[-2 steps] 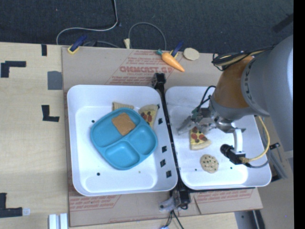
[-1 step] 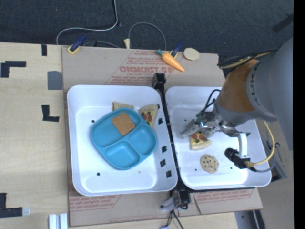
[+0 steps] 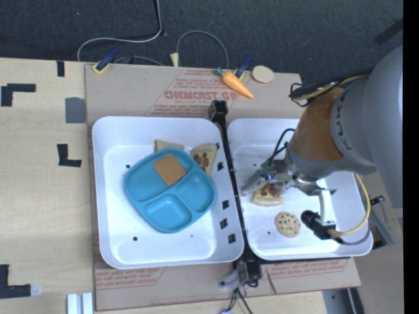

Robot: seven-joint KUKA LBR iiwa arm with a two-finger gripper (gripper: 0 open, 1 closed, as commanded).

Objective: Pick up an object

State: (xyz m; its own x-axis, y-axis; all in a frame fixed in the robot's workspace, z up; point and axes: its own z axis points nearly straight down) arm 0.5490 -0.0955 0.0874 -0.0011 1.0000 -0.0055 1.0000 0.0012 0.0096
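The gripper (image 3: 265,182) is down in the right bin (image 3: 262,241), right over a toy pizza slice (image 3: 267,195). The gripper touches the top of the slice. I cannot tell if its jaws are apart or closed, because the arm (image 3: 353,123) hides much of them.

A toy cookie (image 3: 287,224) with dark chips lies just beside the pizza slice, closer to the front edge of the same bin.

In the left bin (image 3: 111,241) sits a blue plate (image 3: 170,191) with three parts. A brown toast piece (image 3: 171,169) lies in the plate's top part. Another pizza slice (image 3: 206,156) rests beside the plate, near the wall between the bins.

A toy carrot (image 3: 237,85) and a small round tan thing (image 3: 263,74) lie on the cardboard (image 3: 131,90) behind the bins.
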